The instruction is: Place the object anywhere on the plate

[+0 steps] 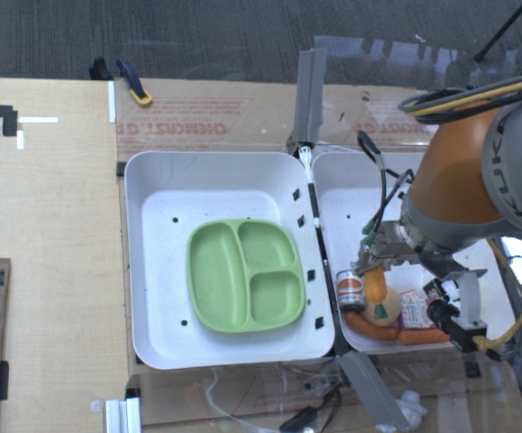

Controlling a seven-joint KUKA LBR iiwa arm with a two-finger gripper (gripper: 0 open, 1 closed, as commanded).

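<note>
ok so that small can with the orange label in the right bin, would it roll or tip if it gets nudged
The can looks upright, so a nudge would probably tip it before rolling. Once down, its round body likely rolls. The toy foods crowded against it may check that.

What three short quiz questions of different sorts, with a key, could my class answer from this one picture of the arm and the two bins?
1. True or false: the green plate lies in the left bin.
2. Multiple choice: how many compartments does the plate have? A two, B three, C five.
3. Fill in the missing word: the gripper is over the ____ bin, above a small can and other food items.

Key
1. True.
2. B, one long compartment and two smaller ones.
3. Right. The can stands near that bin's left wall, beside an orange item, with a brown sausage-shaped item in front of them.
</note>
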